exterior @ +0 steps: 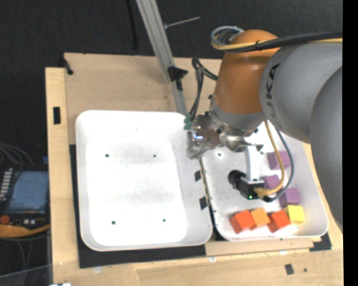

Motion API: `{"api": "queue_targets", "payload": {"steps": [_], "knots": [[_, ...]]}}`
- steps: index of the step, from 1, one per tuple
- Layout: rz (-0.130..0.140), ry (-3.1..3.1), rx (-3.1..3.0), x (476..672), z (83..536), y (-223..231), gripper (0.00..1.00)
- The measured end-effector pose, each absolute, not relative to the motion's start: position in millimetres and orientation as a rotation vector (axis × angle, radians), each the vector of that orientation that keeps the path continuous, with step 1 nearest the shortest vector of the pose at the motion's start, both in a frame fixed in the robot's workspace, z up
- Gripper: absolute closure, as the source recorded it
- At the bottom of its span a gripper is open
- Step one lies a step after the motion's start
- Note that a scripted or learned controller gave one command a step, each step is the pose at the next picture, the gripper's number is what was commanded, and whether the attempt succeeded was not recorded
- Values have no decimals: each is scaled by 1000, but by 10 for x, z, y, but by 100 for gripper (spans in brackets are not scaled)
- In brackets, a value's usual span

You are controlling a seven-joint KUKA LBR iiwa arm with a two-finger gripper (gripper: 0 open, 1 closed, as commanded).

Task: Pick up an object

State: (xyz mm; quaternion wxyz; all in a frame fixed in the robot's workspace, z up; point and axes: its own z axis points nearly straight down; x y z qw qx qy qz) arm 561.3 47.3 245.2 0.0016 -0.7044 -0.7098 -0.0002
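Over the upper left corner of the right bin [222, 234], close to the rim it shares with the left bin [131, 177], hangs the tool [197, 142]. Whether it is apart or together cannot be told, as the wrist covers it from above. The blocks lie well apart from it, at the near right end of the same bin. A row of orange blocks [261, 217] runs along the front wall, with a yellow block [296, 213] at its right end. Purple blocks [278, 159] sit further back along the right side. The grey arm [304, 88], with its orange band, overhangs the back of this bin and hides part of it. A slanted metal rail [157, 34] comes down from the top of the view toward the tool. Beyond the left edge of the bench [125, 82] rests a handheld unit [22, 196] with a blue screen.
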Motion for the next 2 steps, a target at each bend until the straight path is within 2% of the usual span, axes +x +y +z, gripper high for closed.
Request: {"api": "queue_targets", "payload": {"steps": [1, 2], "knots": [[1, -2227, -2212, 5393, 2345, 993, 100], [0, -2221, -2220, 5401, 2346, 966, 0]]}}
